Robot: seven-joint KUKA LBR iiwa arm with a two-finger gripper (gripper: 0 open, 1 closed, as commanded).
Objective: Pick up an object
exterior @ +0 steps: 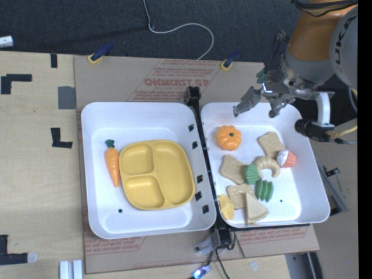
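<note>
Red mirrored lettering on the cardboard point(174, 81) beneath both bins stays unreadable.

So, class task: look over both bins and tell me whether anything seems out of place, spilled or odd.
One thing stands out: the toy carrot lies alone on the left bin's floor, beside the yellow divided tray rather than in it. The other play foods are heaped together in the right bin. Nothing looks spilled or damaged.

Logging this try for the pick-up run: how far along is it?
Early. Done: the arm has reached over the right bin's far edge. In hand: nothing; the end effector hangs open above the bin, with no item between its fingers. Left: descend, close on something such as the orange pumpkin just below, then lift.
</note>
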